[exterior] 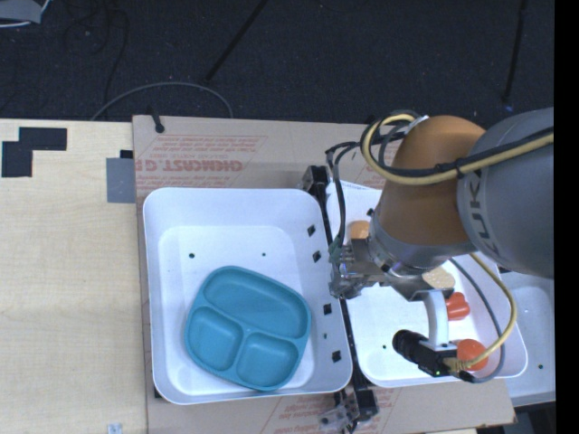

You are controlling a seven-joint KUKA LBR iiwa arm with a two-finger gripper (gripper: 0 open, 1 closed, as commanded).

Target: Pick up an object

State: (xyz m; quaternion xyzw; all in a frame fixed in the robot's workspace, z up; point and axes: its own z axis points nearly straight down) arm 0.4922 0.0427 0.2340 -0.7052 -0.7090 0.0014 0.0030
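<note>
A blue divided plate (246, 327) lies in the left bin (172, 215), toward its front. The arm's orange band and grey wrist hang over the right bin (380, 362). My gripper (346, 281) reaches down at that bin's left side, close to the divider between the bins. A small orange-tan piece (359, 231) shows just behind the wrist. To the right, a tan piece (441, 279) and two red-orange pieces (458, 306) (471, 349) lie partly hidden by the arm. Nothing shows between the fingers.
The two bins sit on a cardboard sheet (226, 156) on a pale wooden bench (63, 287). Black clips (315, 177) line the divider between the bins. Cables loop above the wrist.
</note>
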